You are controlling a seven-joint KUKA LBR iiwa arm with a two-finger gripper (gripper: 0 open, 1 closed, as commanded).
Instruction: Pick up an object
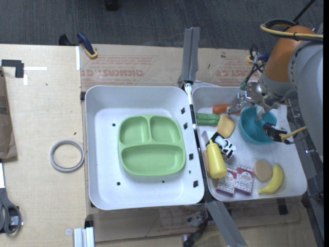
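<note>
My gripper (247, 101) hangs over the back of the right bin (295, 189), just above the far rim of a blue bowl (254, 127). An orange carrot (221, 108) and a green vegetable (207, 119) lie just left of it. Further forward are a yellow wedge (225, 125), a yellow bottle (215, 159), a black-and-white toy (225, 146), a red-and-white carton (236, 181), a tan disc (263, 170) and a banana (272, 180). Nothing is visibly held.
The left bin (97, 138) holds a green divided plate (151, 144). A grey divider post (190, 55) stands behind the bins. On the bench to the left lie a tape ring (67, 155), a blue clamp (87, 44) and scissors (9, 216).
</note>
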